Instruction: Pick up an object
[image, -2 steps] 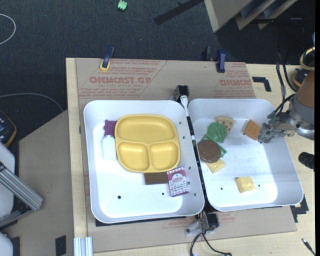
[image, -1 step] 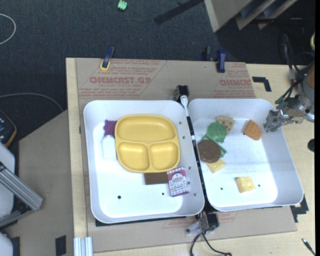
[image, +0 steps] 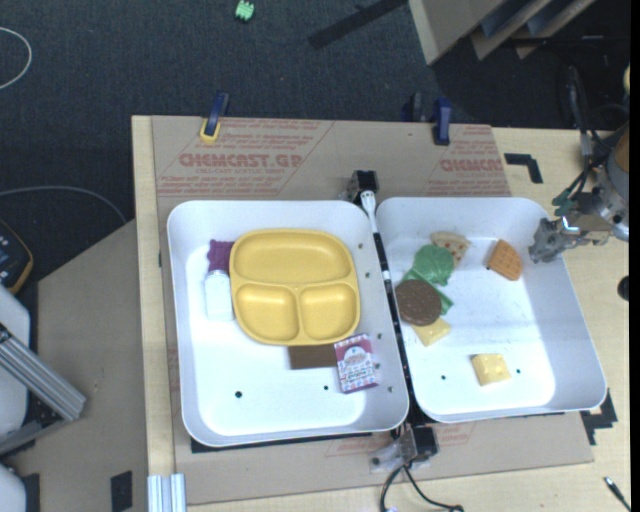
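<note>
Toy food pieces lie scattered in the right bin (image: 560, 300), any of which could serve as the object to pick up. An orange waffle-like piece (image: 505, 260) sits near the bin's far right corner, closest to the gripper (image: 552, 240). A green leafy piece (image: 433, 266) and a brown round patty (image: 418, 300) lie touching each other by the bin's left wall, with a tan cracker-like piece (image: 452, 244) just beyond them and a pale yellow wedge (image: 433, 333) just nearer. A yellow cheese-like block (image: 490, 369) rests alone toward the near edge.

The left bin (image: 190, 330) carries a yellow divided plate (image: 295, 285), a purple item (image: 220, 254) and a white item (image: 217, 295) at the plate's left edge, a brown flat piece (image: 315, 356) and a small patterned packet (image: 356, 364) at its near edge.

The grey arm reaches in over the right bin's far right rim. Whether the claw is open or closed cannot be told; nothing is visibly between its tips.

As a judgement: the gripper sits over the rim, so a straight descent could strike the wall. The clustered pieces risk a double or slipped grasp; flat pieces may give little to grip.
</note>
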